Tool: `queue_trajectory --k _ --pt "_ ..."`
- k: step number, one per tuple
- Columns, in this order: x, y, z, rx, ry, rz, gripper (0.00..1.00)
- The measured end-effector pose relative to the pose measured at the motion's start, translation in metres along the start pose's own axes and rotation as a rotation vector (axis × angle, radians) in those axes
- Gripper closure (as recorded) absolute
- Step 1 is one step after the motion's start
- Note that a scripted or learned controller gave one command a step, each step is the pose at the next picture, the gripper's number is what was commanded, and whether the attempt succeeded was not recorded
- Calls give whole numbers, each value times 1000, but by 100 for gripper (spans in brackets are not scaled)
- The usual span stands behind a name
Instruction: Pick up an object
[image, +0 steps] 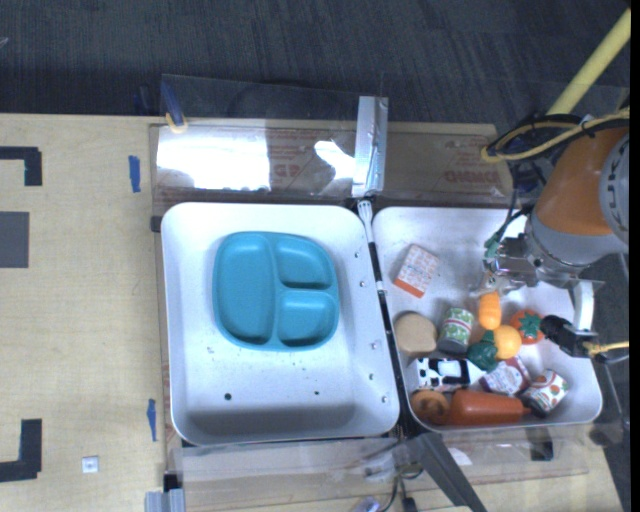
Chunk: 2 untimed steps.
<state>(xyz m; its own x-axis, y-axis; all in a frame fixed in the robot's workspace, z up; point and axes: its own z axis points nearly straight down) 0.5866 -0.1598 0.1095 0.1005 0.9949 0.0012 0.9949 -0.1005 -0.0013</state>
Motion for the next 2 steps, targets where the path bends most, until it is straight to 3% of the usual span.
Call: queue_trajectory --k 1,2 --pt "63 -60 23 -6 -1 -86 100" --pt "58 -45 10 -4 -2 -211 100"
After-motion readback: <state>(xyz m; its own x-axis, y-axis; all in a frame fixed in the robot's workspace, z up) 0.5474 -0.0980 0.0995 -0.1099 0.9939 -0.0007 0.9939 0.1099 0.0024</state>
